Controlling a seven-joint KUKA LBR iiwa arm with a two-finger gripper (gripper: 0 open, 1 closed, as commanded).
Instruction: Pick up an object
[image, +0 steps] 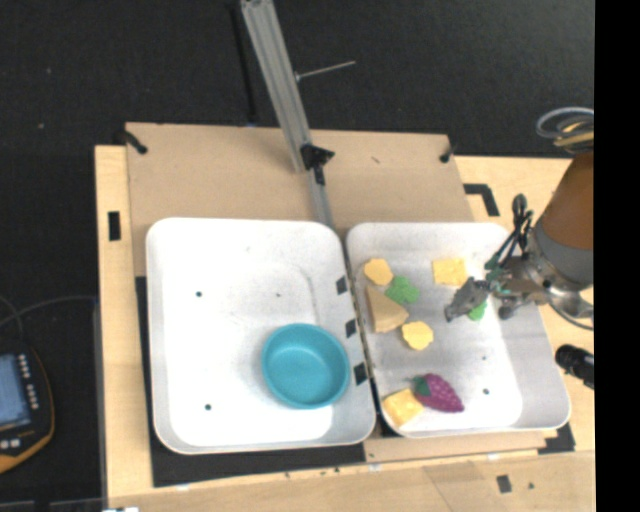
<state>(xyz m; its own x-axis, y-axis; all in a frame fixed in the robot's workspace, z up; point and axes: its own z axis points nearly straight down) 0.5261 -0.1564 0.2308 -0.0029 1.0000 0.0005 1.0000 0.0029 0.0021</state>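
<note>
We hover our hand (472, 302) low over the right bin (500, 400), beside a small green piece (477, 311) at its tips; we cannot tell how the hand is set. Other toys lie nearby, including a yellow block (449, 271).

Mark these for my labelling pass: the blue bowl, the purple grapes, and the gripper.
blue bowl (305, 365): camera view, inner floor of the bowl.
purple grapes (439, 392): camera view, middle of the bunch.
gripper (478, 302): camera view, between its fingertips.
</note>
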